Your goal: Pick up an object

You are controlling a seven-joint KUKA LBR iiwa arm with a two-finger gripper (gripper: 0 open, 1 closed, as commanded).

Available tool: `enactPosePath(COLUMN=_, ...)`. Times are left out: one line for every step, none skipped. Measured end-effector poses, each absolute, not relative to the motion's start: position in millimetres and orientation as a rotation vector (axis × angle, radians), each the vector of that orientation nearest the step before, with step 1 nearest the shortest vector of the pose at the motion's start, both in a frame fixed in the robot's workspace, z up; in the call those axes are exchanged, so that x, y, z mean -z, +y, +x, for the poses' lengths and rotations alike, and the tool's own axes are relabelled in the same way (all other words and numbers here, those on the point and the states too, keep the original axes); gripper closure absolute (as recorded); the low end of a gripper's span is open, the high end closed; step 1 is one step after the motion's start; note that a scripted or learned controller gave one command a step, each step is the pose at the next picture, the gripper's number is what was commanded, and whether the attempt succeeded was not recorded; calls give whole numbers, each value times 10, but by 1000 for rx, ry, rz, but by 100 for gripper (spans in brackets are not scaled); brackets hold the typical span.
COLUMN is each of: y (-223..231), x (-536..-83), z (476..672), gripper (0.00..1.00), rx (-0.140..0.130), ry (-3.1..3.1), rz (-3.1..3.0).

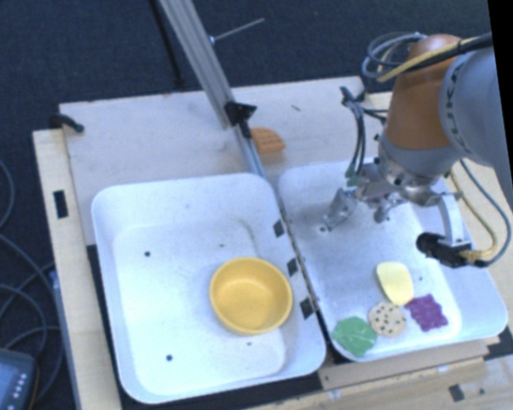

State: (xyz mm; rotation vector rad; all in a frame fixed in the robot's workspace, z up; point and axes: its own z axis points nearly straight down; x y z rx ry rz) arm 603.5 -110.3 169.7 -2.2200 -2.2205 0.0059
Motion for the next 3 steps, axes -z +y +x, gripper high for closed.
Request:
enactPosePath(y=-1189, x=-1249, z=6014, gripper=0, rx=-6, ry=-2219, rz=-2222)
enactPosePath(y=-1206, x=-995, z=6010, gripper=0, rx=-5, ry=-2218, rz=-2225)
enactPosePath(y=-1210, x=-1123, z=6026, gripper=100, rx=3, ry=-2215, rz=-2233)
